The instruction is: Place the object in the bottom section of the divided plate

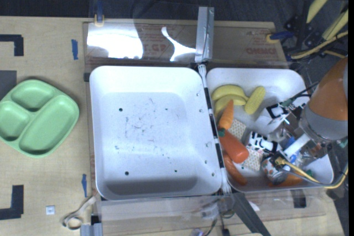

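In the camera view, the arm (331, 106) reaches in from the right and bends down over the right bin (287, 79), with the gripper (280, 147) low among the clutter near that bin's front right corner. Wires and small parts crowd around it, so I cannot tell whether it is open or closed, and nothing can be seen held in it. The object to move is most likely one of the things in this bin: the bananas (227, 94), the corn cob (255, 100) beside them, the carrot (227, 114) or the orange bottle (234, 148) against the left wall. I cannot tell which of them is meant.

The divided plate (37, 118) is green and lies on the table (44, 185), well apart from the arm, with the left bin (148, 130) between them. Its large lower compartment looks like the target.

The step in hand appears to be the pick. To do it well, the gripper should single out one item and close on its middle, away from its neighbours, then lift straight up to clear the bin walls. After that it should carry the item high across the left bin and lower it over the large compartment, not over the ridges
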